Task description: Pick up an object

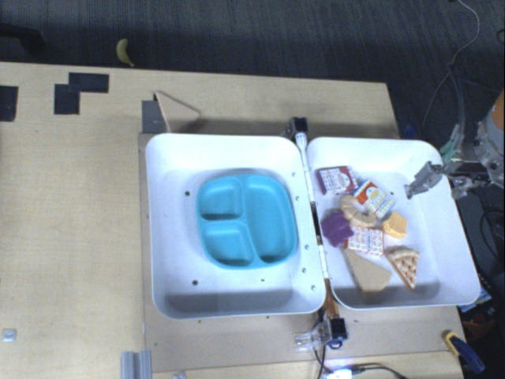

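While gripper (420, 181) grip unclear, tan bench (71, 235), two white bins (237, 152), dark carpet (237, 22).

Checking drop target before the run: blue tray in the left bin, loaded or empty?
Empty. The blue tray lies flat in the left bin; all three compartments show bare blue.

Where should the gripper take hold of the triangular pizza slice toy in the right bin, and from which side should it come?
Probably from straight above, closing across the two long edges of the triangular pizza slice toy near its wider end. It lies flat in the right white bin, its far side free, while the tan oval piece crowds its near-left side. The gripper is at the bin's upper right.
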`<state>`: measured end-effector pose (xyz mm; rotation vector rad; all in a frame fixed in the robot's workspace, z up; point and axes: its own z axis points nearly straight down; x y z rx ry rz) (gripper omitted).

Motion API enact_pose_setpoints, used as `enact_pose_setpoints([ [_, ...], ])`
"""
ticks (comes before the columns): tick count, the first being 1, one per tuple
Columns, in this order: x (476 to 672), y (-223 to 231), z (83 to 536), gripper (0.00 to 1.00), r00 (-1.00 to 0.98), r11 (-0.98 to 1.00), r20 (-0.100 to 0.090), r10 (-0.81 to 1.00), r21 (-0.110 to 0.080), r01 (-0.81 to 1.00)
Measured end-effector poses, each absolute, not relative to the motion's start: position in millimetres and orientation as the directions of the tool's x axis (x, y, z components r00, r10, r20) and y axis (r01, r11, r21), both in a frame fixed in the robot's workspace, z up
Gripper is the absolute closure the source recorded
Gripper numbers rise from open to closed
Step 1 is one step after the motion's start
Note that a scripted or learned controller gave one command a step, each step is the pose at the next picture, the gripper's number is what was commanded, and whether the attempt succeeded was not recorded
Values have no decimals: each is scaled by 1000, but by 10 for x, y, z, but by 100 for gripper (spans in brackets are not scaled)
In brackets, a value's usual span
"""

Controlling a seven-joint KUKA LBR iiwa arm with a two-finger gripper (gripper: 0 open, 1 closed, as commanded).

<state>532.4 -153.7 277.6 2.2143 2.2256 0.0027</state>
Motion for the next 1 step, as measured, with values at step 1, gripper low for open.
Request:
enact_pose_setpoints([
  [1, 4866, -1446, 1574, 0, -3, 3, 1, 1000, 0, 1000],
])
